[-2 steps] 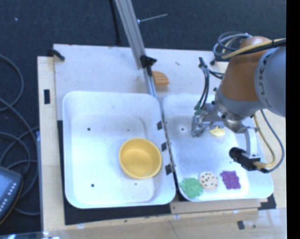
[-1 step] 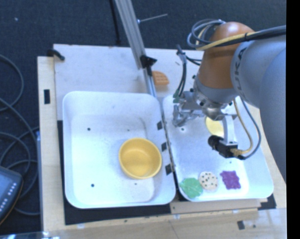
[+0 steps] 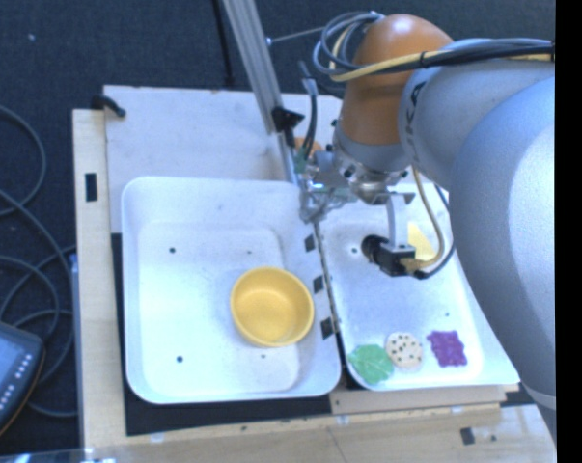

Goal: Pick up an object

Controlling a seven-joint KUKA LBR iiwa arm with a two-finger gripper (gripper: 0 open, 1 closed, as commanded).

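Two shallow white bins sit side by side on the bench. The left bin [image 3: 155,258] holds a single yellow bowl [image 3: 271,305], upright and open to the camera, resting toward the bin's right side, near the wall it shares with its neighbour.

The right bin [image 3: 406,307] holds several small things. Along its near edge three lie in a row: a green piece [image 3: 371,363] in the near left corner, a pale round cookie with dark specks [image 3: 403,350] just beside it, and a purple piece [image 3: 448,347] to the right of the cookie. The green piece and the cookie look to be touching; the purple one lies slightly apart. Farther back in the same bin a yellow object [image 3: 423,242] shows partly, the rest hidden by the arm's cabling and a black fitting.

The arm [image 3: 484,162] reaches in from the right, its orange band above the far end of the right bin. The gripper [image 3: 315,199] hangs over the far end of the divide between the two bins. From this angle I cannot tell how it is set, and nothing is seen in its grasp. It is well apart from the bowl and from the row of three small pieces.
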